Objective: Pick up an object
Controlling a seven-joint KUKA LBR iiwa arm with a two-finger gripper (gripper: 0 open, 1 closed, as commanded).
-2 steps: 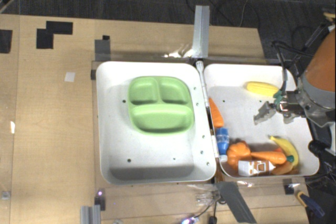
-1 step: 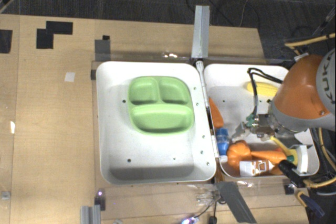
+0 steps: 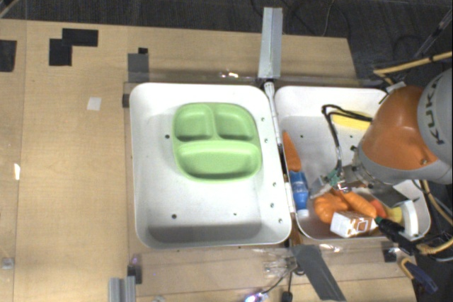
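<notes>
Over the right bin, the arm's jaws hang low above a near-corner heap: orange toys, a blue bottle, a white box. Whether they grip anything, I cannot tell. A green divided tray lies in the left bin.

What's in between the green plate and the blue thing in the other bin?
In the camera view, bare white bin floor, then the two bins' touching walls lie between the green plate and the blue thing.
</notes>
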